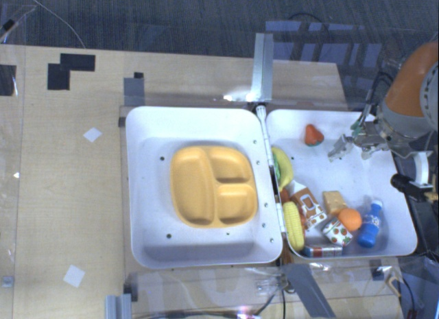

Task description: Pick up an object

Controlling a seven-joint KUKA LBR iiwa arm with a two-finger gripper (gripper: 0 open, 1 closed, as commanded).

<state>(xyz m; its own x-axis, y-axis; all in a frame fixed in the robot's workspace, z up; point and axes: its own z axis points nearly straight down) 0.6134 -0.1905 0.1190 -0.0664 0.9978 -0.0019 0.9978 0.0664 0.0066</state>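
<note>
Overhead view of the bench (62, 194) with two white bins side by side. The left bin (147, 173) holds a yellow divided tray (212, 185), lying flat near its middle. The right bin (391, 239) holds the loose objects: a small red-orange piece (313, 134) alone near the far wall, a banana (282, 165) against the wall shared with the left bin, and, nearer the front, a corn cob (293, 220) beside a printed carton (310, 208). Further right along the front sit a tan block (334, 201), an orange ball (350, 219), a blue bottle (370, 226), a patterned cube (335, 232) and a red-and-blue marker (322, 250), most of them touching or nearly so.

My arm (413, 95) enters from the right, its orange band over the far right corner of the right bin. My gripper (355, 145) hangs over that bin's far part, just right of the red-orange piece and apart from it. My fingers (339, 149) are spread, with nothing between them.
</note>
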